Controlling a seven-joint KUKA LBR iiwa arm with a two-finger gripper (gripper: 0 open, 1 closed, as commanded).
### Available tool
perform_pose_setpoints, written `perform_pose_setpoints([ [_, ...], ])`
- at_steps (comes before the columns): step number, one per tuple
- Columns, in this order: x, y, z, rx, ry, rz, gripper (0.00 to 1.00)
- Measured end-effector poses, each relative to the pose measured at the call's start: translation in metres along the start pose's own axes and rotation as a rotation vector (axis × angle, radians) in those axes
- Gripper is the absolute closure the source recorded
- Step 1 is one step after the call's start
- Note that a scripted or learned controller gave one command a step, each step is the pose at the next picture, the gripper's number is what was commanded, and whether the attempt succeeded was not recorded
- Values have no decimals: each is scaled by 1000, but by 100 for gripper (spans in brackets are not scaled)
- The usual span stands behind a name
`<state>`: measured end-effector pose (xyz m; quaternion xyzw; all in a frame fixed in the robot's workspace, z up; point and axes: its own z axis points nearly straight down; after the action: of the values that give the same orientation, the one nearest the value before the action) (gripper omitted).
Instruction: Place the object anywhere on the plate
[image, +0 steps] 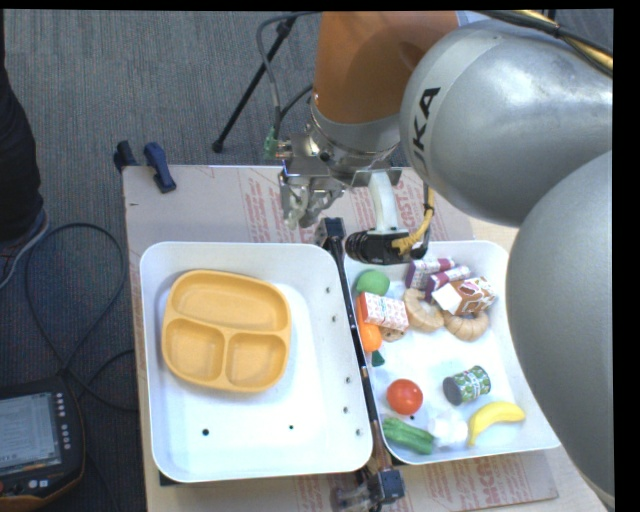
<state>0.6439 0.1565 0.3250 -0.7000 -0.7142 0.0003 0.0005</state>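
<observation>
We see the tool hovering above the bench just behind both bins, its fingers slightly apart and holding nothing. The yellow three-compartment plastic plate sits bare in the left white bin, ready to receive; the toy foods crowd the right white bin.

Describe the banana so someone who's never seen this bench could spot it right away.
Look in the right-hand bin, the one crowded with toy food. Go to its front right corner: the banana lies there, just below a small green can. It is the only yellow, curved piece in that bin.
</observation>
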Motion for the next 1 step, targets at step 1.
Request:
perform_pose_setpoints([
  [1,68,1,-13,0,1,-7,100],
])
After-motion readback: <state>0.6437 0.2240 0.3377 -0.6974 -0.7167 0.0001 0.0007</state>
